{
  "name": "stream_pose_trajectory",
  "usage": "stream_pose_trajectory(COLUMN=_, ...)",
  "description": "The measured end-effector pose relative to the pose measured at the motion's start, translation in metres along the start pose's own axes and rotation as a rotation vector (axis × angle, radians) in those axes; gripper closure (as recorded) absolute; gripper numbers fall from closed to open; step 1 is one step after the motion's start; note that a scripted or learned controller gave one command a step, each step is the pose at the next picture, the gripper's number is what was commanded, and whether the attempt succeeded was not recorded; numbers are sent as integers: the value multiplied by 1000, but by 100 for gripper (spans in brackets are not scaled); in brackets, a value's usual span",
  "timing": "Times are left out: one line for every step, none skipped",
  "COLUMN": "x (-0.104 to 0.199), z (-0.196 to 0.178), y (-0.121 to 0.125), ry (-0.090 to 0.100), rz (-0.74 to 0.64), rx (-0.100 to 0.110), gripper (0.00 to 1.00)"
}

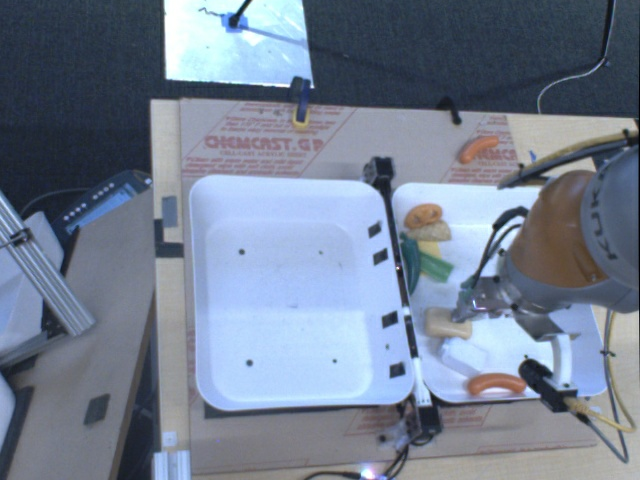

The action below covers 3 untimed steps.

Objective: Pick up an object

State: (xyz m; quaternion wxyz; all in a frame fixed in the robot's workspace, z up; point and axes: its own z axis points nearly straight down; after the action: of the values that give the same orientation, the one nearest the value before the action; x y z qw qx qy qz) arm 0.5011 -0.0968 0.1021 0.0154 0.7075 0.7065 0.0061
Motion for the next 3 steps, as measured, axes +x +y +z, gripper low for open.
stream_pose_trajectory(x=-21, z=15, y=30, ry=8, rz=-2, rx=16, gripper=100)
stream_pose_trajectory(x=40, z=-87, y=121, ry=14, rz=-15, rx=10, gripper=100)
stream_pose_trajectory(x=94, z=-81, y=53, ry=16, rz=-10, rx=34, gripper=100)
